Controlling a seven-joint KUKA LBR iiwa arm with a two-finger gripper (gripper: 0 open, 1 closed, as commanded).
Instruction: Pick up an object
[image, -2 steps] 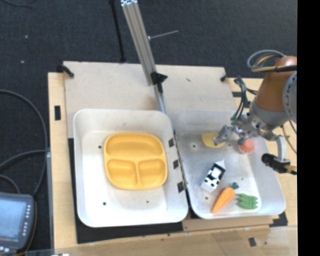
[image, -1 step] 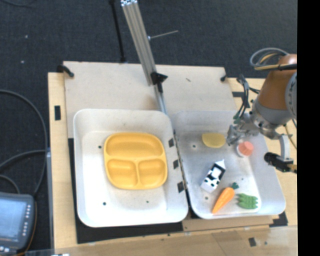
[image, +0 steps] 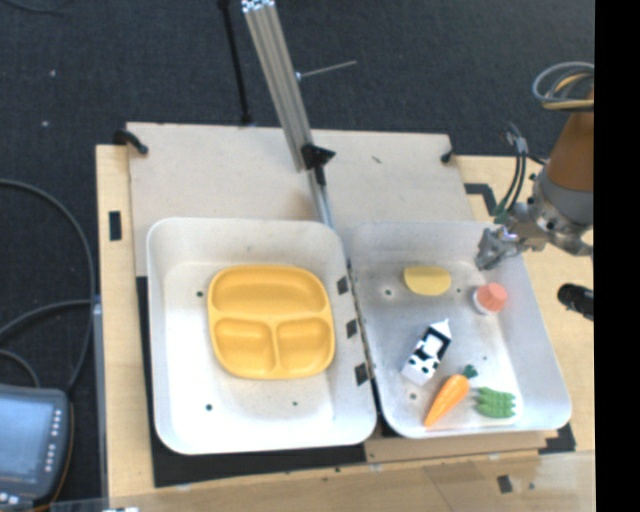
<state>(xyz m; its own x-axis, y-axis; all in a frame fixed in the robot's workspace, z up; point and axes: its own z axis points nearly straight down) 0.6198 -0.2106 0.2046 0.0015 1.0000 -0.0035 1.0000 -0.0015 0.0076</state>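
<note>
The task names no single object, so the candidates are the five small things in the right bin (image: 535, 330). Nearest the gripper is a pinkish-orange round piece (image: 491, 297), lying near the bin's right side in the middle right of the frame. Left of it, a little apart, sits a flat yellow oval (image: 428, 280). Below these, toward the bin's middle, lies a small black-and-white block patterned like a cow (image: 427, 354), tilted on a diagonal. Lower still, an orange carrot (image: 447, 399) points down and to the left, its green top up beside a green leafy piece (image: 494, 403) that rests just to its right near the bin's lower edge.

The gripper (image: 490, 250) hangs over the upper right corner of that bin, just above the pinkish-orange piece and not touching it. Nothing shows between its fingers; whether they are spread or closed I cannot tell at this angle. The grey arm with its orange band (image: 572, 150) enters from the right edge of the frame.

The left bin (image: 170, 300) holds a yellow divided plate (image: 270, 320) with three compartments, lying near its centre. A metal post (image: 285, 90) slants from the top of the frame down between the two bins.
</note>
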